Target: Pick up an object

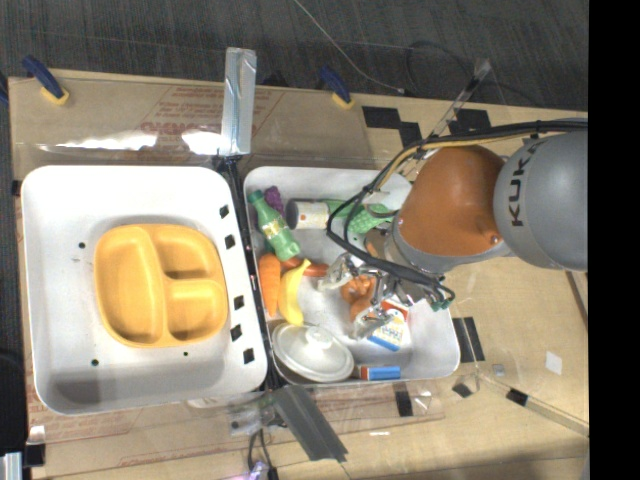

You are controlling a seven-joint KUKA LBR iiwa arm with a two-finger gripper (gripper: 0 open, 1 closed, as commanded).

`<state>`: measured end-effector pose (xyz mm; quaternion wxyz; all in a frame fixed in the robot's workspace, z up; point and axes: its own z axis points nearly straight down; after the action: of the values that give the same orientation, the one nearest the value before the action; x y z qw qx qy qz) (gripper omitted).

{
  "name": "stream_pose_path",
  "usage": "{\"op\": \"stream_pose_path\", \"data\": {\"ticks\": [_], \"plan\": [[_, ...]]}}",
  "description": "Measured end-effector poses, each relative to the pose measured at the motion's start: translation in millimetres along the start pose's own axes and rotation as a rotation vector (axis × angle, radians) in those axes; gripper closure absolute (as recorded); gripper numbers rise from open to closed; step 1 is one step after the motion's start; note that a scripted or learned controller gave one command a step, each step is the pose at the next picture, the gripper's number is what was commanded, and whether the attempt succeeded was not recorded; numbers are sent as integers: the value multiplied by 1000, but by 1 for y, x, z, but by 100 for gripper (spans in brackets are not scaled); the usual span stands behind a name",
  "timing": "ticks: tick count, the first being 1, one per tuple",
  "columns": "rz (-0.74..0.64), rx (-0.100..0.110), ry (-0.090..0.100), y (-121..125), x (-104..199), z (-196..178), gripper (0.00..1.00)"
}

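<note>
A: Where is the arm [500,203]?

B: It reaches in from the right, over the right bin [440,353]. Its gripper [362,286] hangs low among the clutter there.

A: Open or closed?

B: Cannot tell; cables and the wrist cover the fingers.

A: What lies in that bin?

B: A green bottle [272,224] near the left wall, a banana [291,294] and a carrot [270,284] just below it, a white lid [314,353] at the front edge, a small carton [390,330] beside the gripper, and a tube [378,373] along the front wall.

A: And the left bin [60,268]?

B: It holds a yellow tray [160,283], sitting flat in the middle.
</note>
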<state>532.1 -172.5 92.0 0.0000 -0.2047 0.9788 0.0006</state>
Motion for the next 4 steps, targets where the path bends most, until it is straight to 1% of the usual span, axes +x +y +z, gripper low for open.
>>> {"op": "stream_pose_path", "data": {"ticks": [1,2,3,4], "plan": [[-4,3,-3,-13,-4,-1,0],[89,-1,1,-8,5,0,0],[85,0,-1,-8,3,-10,100],[245,3,-4,71,-15,-109,100]]}}
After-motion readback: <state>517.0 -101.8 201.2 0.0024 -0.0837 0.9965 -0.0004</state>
